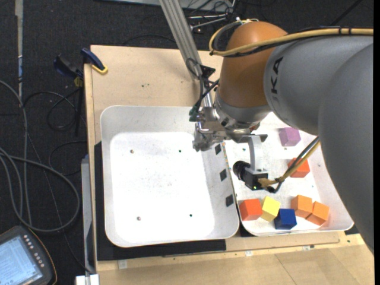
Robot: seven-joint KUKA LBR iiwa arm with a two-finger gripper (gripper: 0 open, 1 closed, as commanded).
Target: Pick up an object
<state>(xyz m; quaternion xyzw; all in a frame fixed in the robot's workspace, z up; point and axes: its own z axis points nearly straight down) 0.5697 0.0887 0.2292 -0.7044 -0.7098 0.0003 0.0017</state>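
**Gripper (208, 142) above the rim shared by two white bins.**
The left bin (119, 159) lay to the gripper's left. Whether the gripper stood spread or closed could not be told. To its right, in the right bin (297, 230), sat a purple block (290, 136) and a half-hidden orange block (300, 168). Below and to the right, well apart from the gripper, an orange cube (250, 208), a yellow block (271, 208) and a blue block (285, 218) clustered together. Two orange blocks (312, 209) sat just beside them.

Left bin (154, 183) floor open; right bin (309, 230) crowded: 5 blocks (285, 218) along near wall, arm (309, 82) overhead.
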